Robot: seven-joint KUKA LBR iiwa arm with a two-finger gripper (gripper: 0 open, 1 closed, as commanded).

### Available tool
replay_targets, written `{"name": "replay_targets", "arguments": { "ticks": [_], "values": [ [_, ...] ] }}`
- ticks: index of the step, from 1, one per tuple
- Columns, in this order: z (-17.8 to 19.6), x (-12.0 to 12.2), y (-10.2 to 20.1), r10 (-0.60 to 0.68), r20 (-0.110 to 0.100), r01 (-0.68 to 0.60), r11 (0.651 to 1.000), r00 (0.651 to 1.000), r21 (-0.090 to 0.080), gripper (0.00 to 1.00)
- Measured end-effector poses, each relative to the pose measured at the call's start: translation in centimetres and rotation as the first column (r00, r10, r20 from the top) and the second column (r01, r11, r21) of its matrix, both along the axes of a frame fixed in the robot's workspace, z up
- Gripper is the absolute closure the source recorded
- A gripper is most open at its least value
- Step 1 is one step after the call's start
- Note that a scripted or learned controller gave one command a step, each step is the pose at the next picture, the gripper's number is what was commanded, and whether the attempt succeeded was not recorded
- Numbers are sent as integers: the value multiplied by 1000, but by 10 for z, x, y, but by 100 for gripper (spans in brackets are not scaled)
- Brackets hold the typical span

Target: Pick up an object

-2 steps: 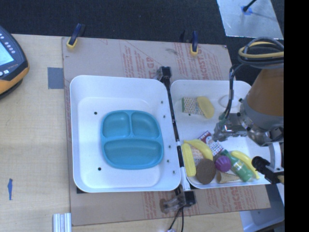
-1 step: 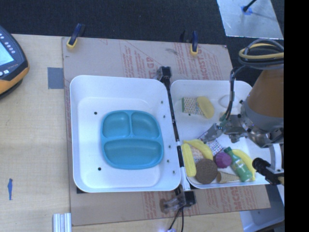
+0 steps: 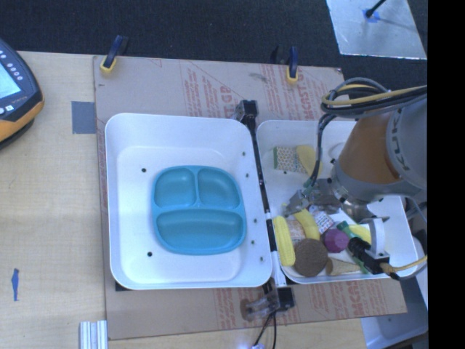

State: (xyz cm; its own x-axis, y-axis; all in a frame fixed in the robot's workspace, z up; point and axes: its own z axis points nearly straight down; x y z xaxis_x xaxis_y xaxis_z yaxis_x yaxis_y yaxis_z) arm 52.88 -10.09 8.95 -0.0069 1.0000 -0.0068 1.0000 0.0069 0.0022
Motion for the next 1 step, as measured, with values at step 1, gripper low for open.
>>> {"name": "replay_targets", "arguments": {
  "ticks": [1],
  "values": [
    [13,-2,0,0,-5,0,1000,1000,5,100]
  ]
}}
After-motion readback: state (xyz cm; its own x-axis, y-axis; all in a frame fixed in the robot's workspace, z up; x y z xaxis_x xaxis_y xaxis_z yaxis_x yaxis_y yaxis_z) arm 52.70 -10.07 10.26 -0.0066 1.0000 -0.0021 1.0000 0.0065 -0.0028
